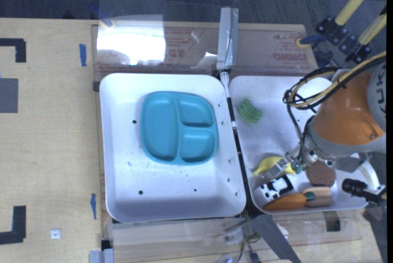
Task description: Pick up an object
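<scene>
In the right bin [270, 96], my gripper [277, 180] reaches down at the near left corner, just beside a yellow object [268, 164] and above an orange carrot-shaped object [288, 201]. A brown round object [321, 175] lies to the right of the gripper, partly under the wrist. A small green object [249, 110] rests apart near the bin's far left. The arm's orange band [347, 117] covers much of the bin's right side.
The left bin [116, 151] holds a blue divided plate [178, 127]. A metal divider [226, 40] and clear sheet stand behind the bins. Cables loop over the right bin near the wrist. Yellow rods cross the top right corner.
</scene>
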Tool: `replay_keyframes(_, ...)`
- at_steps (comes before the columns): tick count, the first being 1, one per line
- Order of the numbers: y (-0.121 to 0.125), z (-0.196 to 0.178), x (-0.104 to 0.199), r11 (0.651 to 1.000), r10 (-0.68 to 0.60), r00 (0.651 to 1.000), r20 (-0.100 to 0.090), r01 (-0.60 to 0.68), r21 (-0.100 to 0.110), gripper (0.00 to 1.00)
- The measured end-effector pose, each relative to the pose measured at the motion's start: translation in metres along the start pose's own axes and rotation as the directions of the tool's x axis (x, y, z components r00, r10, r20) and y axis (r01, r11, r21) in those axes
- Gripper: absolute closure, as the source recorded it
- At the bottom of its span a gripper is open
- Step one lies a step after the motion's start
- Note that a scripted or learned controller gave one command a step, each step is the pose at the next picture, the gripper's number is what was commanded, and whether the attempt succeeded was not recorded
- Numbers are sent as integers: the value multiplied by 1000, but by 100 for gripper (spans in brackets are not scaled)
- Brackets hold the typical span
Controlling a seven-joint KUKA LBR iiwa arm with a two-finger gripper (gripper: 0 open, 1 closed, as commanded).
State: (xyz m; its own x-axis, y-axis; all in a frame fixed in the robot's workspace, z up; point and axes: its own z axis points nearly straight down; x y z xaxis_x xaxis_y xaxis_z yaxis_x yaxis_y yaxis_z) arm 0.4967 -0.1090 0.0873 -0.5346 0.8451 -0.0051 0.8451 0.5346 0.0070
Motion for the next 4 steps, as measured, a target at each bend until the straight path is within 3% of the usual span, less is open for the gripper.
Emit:
replay_keyframes(1, 5, -95, -31, 981, -195, 981, -2, 195, 3, 0)
replay_keyframes(2, 48, -95, 26, 993, 116, 993, -4, -116, 7, 0)
replay_keyframes(3, -2, -5, 14, 1000, -31, 1000, -6, 31, 7, 0)
replay_keyframes(4, 17, 0, -1, 941, 338, 941, -3, -338, 3, 0)
